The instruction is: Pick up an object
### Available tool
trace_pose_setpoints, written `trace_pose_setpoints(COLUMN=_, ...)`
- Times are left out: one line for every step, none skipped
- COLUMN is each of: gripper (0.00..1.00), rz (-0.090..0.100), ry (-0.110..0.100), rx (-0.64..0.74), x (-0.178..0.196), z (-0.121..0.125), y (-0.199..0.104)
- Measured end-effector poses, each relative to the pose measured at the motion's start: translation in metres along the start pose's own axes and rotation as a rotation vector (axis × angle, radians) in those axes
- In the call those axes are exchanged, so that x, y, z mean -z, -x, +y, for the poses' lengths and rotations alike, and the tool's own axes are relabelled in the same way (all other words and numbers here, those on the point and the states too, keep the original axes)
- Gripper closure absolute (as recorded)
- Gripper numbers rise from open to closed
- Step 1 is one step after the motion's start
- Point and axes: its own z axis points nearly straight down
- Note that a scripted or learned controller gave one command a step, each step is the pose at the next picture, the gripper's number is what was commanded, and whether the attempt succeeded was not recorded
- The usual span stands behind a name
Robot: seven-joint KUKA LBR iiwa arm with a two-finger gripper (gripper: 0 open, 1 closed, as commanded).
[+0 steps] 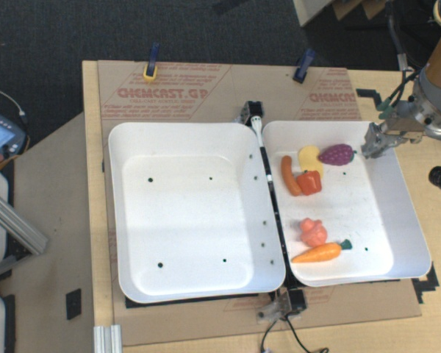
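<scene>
Six toy foods are seen in the right bin (404,197), which stands on the desk (95,197). A purple grape bunch (336,154) lies near the far wall, touching a yellow piece (310,157). Just beside these, an orange-red sausage (289,176) and a red pepper (310,182) are set together. Nearer the front, a pink piece (314,232) rests above a carrot (321,253) with a green top. The pincer (373,144) is seen over the bin's far right part, just to the right of the grape bunch; nothing is seen gripped in it, and whether it is parted or closed cannot be told. The left bin (121,197) lies alongside.
</scene>
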Motion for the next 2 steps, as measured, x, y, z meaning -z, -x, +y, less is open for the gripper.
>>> trace_pose_setpoints(gripper=1.0, rz=0.004, ry=0.002, rx=0.009, x=0.053, z=-0.046, y=-0.089)
trace_pose_setpoints(gripper=1.0, rz=0.003, ry=0.002, rx=0.006, x=0.087, z=-0.064, y=-0.138)
